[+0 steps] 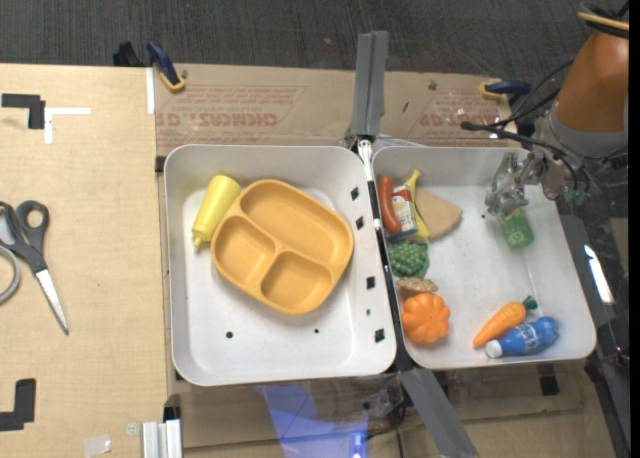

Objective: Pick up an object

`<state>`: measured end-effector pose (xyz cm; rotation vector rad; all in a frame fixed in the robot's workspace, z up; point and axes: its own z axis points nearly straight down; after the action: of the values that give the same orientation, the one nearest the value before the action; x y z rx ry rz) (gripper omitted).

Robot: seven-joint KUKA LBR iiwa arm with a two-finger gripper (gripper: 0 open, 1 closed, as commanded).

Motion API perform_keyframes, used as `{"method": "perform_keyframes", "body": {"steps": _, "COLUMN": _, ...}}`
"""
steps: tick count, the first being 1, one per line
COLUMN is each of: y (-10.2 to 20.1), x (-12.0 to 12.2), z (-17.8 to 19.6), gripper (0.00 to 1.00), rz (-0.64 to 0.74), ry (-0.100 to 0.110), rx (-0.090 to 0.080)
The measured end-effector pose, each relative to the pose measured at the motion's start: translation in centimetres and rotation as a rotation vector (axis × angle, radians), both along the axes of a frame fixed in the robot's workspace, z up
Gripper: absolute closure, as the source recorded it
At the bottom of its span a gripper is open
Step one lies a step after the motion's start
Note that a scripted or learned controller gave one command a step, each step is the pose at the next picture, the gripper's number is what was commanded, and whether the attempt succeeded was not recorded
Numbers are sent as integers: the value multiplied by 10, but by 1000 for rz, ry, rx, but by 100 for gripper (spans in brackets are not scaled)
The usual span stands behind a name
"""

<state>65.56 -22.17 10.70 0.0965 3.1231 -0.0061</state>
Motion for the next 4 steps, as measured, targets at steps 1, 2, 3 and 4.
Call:
{"method": "perform_keyframes", "body": {"steps": 1, "y": 0, "x": 0, "z": 0, "gripper": 0, "rz": 0, "ry": 0, "rx": 0}}
{"method": "perform_keyframes", "body": {"steps": 2, "y": 0, "x": -10, "z": -13, "gripper": 0, "rz": -154, "ry": 11, "rx": 6}}
{"method": "perform_keyframes", "body": {"steps": 3, "y": 0, "x": -8, "z": -2, "gripper": 100, "rz": -152, "ry": 4, "rx": 4}}
{"method": "perform_keyframes", "body": {"steps": 4, "y": 0, "x": -8, "z": -2, "gripper": 0, "rz": -152, "ry": 4, "rx": 4}}
